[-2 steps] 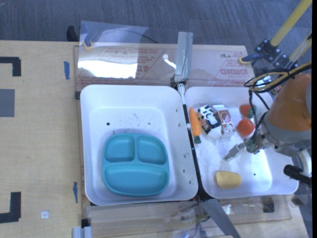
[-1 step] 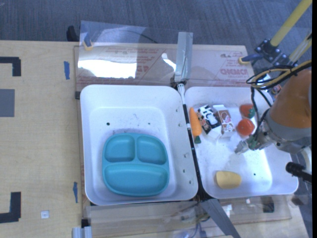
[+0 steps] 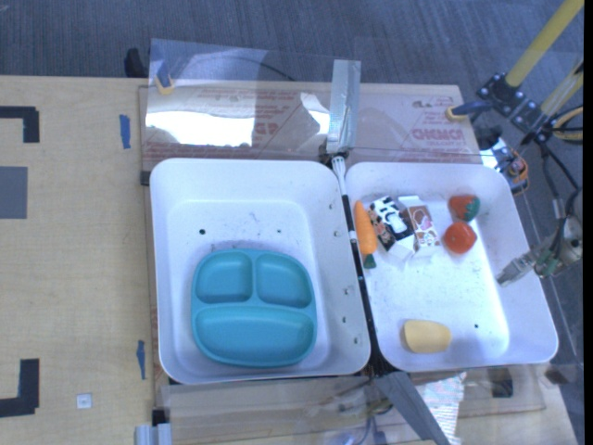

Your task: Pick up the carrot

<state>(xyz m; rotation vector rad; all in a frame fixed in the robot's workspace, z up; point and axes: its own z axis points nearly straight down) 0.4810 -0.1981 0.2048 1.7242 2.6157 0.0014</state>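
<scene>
In the right bin (image 3: 419, 287), the carrot (image 3: 365, 227) is lying along the left wall, in the far half, with its green end pointing to the near side. It is touching or almost touching this wall. Just beside it, a black and white carton (image 3: 390, 221) and a small printed box (image 3: 423, 229) are resting close together. Further right, a red fruit with a green top (image 3: 464, 206) and a round red item (image 3: 460, 238) are sitting near each other. A yellow piece (image 3: 425, 336) is lying well apart, near the front wall. The left bin (image 3: 185, 202) is holding a teal divided plate (image 3: 253, 307).
</scene>
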